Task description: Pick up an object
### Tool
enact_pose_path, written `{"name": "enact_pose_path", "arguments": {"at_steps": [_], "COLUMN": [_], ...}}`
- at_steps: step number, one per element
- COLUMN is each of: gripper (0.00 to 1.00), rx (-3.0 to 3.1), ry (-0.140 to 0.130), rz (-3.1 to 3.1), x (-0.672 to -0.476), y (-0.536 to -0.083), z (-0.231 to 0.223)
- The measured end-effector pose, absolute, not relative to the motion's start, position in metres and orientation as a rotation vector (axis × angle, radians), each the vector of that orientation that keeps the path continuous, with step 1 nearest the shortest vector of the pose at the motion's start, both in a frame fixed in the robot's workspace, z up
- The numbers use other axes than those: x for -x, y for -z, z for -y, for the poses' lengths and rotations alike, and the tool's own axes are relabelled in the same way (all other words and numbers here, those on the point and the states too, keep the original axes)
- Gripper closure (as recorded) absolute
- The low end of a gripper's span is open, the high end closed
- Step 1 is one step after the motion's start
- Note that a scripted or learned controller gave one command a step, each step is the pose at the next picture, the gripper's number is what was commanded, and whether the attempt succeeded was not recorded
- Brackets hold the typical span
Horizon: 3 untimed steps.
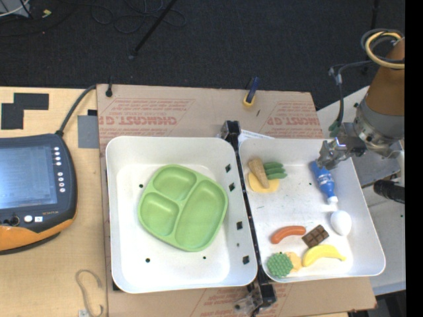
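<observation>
While the pincer (pixel 328 156) hangs over the right bin's (pixel 370 243) far right edge, finger state impossible to tell, a blue tube (pixel 324 181) lies just below it. Left bin (pixel 125 256): one green divided plate (pixel 183 207).

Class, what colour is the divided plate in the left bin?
The plate is light green, seen clearly in the camera view.

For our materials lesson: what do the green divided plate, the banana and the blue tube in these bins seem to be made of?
Green divided plate: probably moulded plastic, with an even colour, soft sheen and rounded compartment ridges.
Banana: likely toy plastic or rubber, uniformly bright yellow, smooth and unblemished.
Blue tube: looks like soft plastic with a white cap; its print is too small to read.
</observation>
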<state>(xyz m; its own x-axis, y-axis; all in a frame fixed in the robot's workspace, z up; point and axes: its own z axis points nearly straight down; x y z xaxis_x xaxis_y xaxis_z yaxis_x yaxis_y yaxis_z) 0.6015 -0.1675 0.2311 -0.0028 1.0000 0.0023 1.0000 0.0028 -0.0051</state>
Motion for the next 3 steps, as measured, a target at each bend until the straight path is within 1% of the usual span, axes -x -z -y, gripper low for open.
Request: {"name": "enact_pose_path", "arguments": {"at_steps": [1, 2, 3], "gripper": [1.0, 1.0, 1.0], "rx": [2.214, 2.215, 2.215], "ry": [-0.004, -0.004, -0.005], "rz": [2.219, 2.22, 2.219], "x": [-0.573, -0.543, -0.508], "y": [-0.219, -0.224, -0.221], "z": [0.123, 0.091, 0.053]}}
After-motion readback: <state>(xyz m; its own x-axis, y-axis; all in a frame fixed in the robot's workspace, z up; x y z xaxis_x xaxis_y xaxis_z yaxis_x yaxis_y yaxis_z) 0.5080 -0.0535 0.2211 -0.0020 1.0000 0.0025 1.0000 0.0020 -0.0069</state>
